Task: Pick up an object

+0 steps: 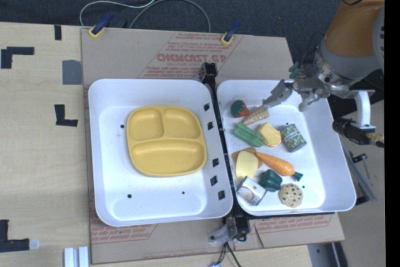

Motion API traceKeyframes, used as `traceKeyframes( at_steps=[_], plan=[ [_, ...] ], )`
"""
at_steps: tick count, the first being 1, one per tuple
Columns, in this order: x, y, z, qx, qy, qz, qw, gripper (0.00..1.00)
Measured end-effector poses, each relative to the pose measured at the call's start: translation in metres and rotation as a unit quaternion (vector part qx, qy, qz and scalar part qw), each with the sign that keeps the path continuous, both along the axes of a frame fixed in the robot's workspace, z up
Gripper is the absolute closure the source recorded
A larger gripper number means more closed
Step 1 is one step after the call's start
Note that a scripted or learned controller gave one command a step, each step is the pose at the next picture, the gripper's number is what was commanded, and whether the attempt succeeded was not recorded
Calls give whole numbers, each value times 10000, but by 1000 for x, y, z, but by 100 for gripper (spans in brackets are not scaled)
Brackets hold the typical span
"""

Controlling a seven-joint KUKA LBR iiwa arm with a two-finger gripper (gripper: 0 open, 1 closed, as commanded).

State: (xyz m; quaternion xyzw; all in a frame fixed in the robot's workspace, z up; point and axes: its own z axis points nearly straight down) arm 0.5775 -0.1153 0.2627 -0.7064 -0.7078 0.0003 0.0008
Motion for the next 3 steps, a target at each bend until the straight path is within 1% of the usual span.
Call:
traceKeyframes(
  at_steps=[1,2,3],
  plan=[
    [27,34,-84,3,35,10,10000,0],
    [62,6,-183,-26,-29,-1,10000,0],
    [89,15,-177,-5,-21,4,10000,0]
  ],
)
